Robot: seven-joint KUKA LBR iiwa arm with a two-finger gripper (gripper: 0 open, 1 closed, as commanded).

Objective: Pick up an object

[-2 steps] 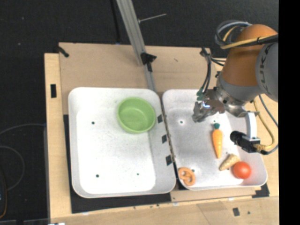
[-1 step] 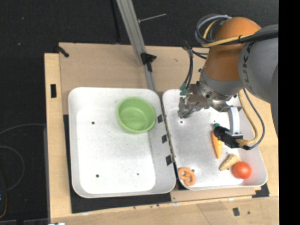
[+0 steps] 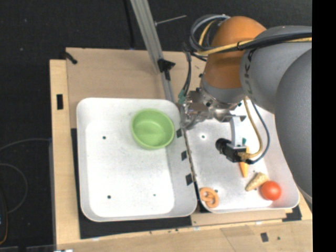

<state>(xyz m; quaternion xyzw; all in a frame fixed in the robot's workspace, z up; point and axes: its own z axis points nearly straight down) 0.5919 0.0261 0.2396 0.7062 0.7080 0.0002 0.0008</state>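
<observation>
Several small items, a round red tomato-like ball (image 3: 271, 190), a tan wedge (image 3: 254, 181) and an orange pretzel (image 3: 209, 197), lie along the right white bin's (image 3: 210, 146) near edge, below my hand (image 3: 190, 114), whose grip I cannot tell.

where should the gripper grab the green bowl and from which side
Probably the rim. The green bowl sits upright, mouth up, near the far right corner of the left bin, so a wall edge is exposed all round. Come straight down with one of the jaws inside and one outside, on the near-left part of the rim, away from the bin wall and the divider beside it.
</observation>
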